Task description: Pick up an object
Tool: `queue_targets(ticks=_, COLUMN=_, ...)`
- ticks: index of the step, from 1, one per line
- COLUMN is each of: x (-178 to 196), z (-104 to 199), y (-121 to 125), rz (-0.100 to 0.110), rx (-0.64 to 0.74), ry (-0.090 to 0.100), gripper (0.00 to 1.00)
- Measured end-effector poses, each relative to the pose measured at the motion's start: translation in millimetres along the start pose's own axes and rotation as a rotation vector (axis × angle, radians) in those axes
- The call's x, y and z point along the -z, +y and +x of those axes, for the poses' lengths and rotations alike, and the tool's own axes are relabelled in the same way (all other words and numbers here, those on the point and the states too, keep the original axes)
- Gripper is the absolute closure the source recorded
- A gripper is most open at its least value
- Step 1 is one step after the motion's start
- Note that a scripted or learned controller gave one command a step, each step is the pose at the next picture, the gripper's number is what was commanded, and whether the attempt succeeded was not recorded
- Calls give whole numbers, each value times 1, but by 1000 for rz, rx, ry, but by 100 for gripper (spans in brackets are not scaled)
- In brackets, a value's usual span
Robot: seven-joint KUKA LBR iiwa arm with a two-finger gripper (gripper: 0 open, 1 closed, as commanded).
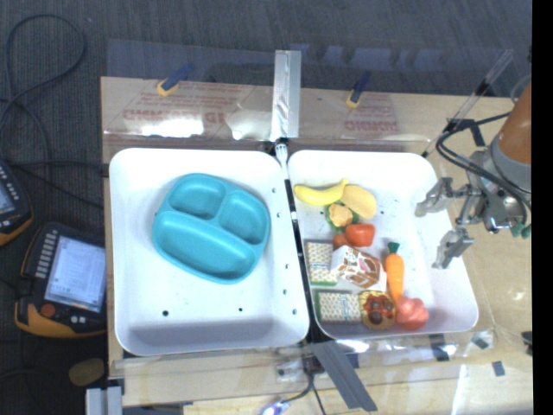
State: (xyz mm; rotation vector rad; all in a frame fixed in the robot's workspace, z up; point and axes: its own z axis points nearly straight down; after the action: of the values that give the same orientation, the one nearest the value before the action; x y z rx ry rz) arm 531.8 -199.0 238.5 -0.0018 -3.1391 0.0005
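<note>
Toy food lies in the right bin (pixel 406 167), gathered along its left wall and toward its near edge. A yellow banana (pixel 318 194) is nearest the far left corner, with a yellow lemon (pixel 361 201) touching it on the right. Just below them sits a red tomato (pixel 359 233). An orange carrot (pixel 394 274) lies upright along the middle, and a red strawberry-like piece (pixel 412 313) is at its near end. Beside the carrot, against the left wall, are small printed packets (pixel 339 280) and a round dark item (pixel 377 309) that is too small to name.

The gripper (pixel 445 223) hangs over the right edge of this bin, its two fingers spread apart with nothing between them, well apart from the food.

The left bin (pixel 130 258) carries a blue divided plate (pixel 212 226) in its middle, slightly toward the far edge.
</note>
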Motion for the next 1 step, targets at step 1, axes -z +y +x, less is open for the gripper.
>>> queue_targets(ticks=1, x=-132, z=10, y=41, rz=6, rx=-42, ry=-14, gripper=0)
